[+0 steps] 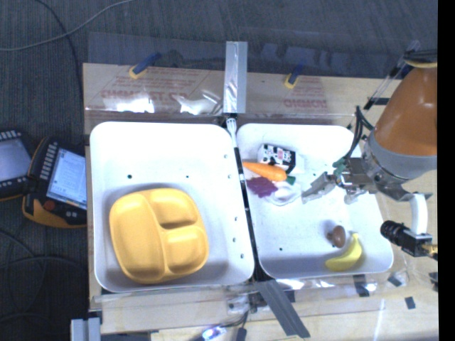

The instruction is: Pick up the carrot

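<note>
Bench (163,84) bore two white bins, yellow divided tray (158,231) in left bin (128,141), carrot (265,170) lay in right bin (306,254) near purple item (260,187), gripper (313,188) just right of carrot, finger spread unclear, nothing visibly held, banana (346,255) front right.

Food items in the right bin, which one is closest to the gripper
The carrot. It lies at the bin's upper left, just beyond the gripper; the banana and the brown piece sit farther off, by the bin's lower right corner.
</note>
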Robot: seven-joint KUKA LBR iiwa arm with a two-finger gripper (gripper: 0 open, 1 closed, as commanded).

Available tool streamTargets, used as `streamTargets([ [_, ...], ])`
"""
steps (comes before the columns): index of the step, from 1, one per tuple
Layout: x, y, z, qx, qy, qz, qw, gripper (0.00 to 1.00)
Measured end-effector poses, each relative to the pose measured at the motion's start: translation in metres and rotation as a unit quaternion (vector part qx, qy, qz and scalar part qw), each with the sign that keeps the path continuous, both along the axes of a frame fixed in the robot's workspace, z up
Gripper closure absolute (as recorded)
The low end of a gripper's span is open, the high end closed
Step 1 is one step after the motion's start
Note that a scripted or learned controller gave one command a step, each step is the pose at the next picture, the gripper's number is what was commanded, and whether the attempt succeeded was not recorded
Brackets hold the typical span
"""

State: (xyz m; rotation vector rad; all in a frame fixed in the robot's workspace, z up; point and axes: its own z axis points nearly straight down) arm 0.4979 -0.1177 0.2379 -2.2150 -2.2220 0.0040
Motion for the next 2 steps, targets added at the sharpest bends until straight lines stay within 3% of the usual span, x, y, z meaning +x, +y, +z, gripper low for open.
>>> streamTargets([
  [1, 0.047, 0.032, -0.057, -0.0002, 0.001, 0.035, 0.9994, 0.00],
  [2, 0.022, 0.102, -0.007, -0.0010, 0.000, -0.070, 0.9976, 0.00],
])
